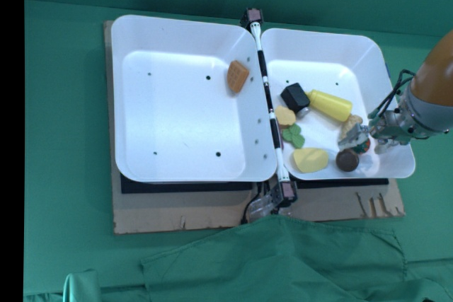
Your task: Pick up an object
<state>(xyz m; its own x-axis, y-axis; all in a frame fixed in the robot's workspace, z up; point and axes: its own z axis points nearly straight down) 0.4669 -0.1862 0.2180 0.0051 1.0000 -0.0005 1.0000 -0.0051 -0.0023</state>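
Note:
The right bin (368,53) holds a black block (295,97), a yellow cylinder (330,105), a small yellow piece (284,116), a green leafy piece (293,136), a yellow wedge (311,160), a brown round piece (347,160) and a tan piece (350,126). My gripper (362,138) is low over that bin's right front corner, right by the tan piece and just above the brown one. A small red and green item peeks out under it. An orange waffle-like piece (238,76) lies alone in the left bin (141,39).
A black and white bar (267,92) runs between the two bins. Both bins sit on a cardboard sheet (177,212). Green cloth (283,258) is bunched at the front of the bench.

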